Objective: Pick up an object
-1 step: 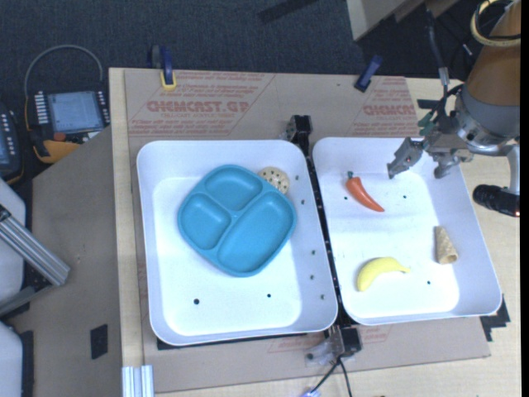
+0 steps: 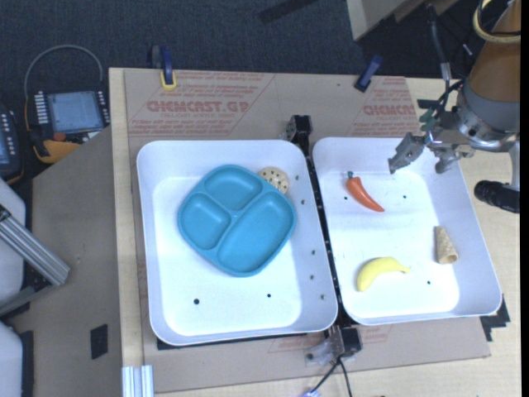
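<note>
Gripper (image 2: 423, 154) hangs over far edge of right bin (image 2: 473, 304), fingers spread, nothing between them. Orange pepper (image 2: 364, 193) lies just near-left of it. Best: drop straight down, straddle pepper across narrow width, then close.

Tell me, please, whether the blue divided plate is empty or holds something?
Empty: the blue divided plate shows three bare compartments. The cookie lies beside its rim.

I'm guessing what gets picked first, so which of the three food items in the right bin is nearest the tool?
The orange chili pepper, just below-left of the tool; the banana and bread roll lie farther down.
</note>
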Robot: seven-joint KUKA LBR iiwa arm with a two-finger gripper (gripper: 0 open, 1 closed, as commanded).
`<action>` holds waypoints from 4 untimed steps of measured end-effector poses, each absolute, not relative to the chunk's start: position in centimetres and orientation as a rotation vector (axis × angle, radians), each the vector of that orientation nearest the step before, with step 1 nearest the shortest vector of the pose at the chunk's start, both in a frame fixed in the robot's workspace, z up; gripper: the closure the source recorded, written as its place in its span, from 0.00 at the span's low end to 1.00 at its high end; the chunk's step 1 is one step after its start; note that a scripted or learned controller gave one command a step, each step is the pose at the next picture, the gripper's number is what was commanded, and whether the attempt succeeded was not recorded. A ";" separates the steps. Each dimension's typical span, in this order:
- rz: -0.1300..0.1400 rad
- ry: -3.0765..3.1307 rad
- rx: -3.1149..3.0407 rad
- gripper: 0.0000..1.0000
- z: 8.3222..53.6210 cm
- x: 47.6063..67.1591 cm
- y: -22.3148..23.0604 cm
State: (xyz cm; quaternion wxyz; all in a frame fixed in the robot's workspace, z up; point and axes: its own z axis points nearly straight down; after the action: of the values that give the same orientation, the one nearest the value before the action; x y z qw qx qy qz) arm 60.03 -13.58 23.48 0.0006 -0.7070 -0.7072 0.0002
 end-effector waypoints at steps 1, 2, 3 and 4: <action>0.006 -2.217 -2.217 0.00 18.4 60.1 -13.2; 0.006 -2.216 -2.218 0.00 13.9 59.5 -13.4; 0.006 -2.217 -2.216 0.00 8.6 59.4 -13.3; -0.001 -2.222 -2.222 1.00 10.0 59.6 -13.4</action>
State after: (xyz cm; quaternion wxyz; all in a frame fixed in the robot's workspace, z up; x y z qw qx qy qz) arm 59.58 -13.37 10.02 -0.0004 -0.7071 -0.7071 -0.0003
